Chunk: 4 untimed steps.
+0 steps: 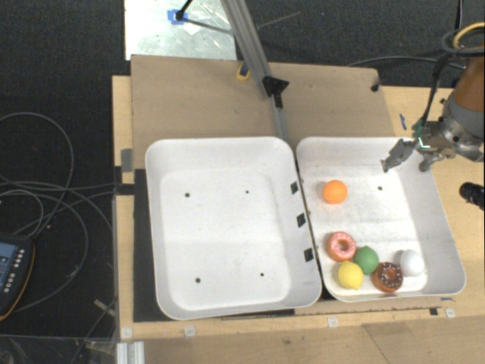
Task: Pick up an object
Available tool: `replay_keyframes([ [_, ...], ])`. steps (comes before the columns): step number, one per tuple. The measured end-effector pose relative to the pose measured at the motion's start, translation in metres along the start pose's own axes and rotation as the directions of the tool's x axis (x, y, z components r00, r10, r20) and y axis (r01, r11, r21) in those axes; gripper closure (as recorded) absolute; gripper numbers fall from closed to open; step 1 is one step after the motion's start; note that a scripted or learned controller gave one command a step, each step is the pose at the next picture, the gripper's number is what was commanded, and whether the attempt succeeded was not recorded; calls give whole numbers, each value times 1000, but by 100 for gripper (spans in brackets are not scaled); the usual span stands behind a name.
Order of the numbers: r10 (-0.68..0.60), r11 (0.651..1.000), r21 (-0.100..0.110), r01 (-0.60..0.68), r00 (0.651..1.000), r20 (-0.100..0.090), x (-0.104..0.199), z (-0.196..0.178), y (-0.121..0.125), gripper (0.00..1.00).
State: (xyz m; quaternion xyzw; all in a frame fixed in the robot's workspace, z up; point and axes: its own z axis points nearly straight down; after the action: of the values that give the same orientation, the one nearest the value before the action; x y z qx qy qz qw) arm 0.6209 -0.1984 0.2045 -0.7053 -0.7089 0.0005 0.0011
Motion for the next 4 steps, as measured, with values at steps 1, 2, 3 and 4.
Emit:
replay_keyframes([
  [1, -2, 1000, -4, 2, 1000, 2, 0, -3, 1, 0],
  [2, 3, 1000, 1, -3, 1000, 0, 4, 56, -7, 0],
  [3, 3, 1000, 1, -3, 1000, 0, 4, 109, -7, 0],
  [4, 2, 1000, -7, -2, 1000, 2, 4, 94, -4, 100],
])
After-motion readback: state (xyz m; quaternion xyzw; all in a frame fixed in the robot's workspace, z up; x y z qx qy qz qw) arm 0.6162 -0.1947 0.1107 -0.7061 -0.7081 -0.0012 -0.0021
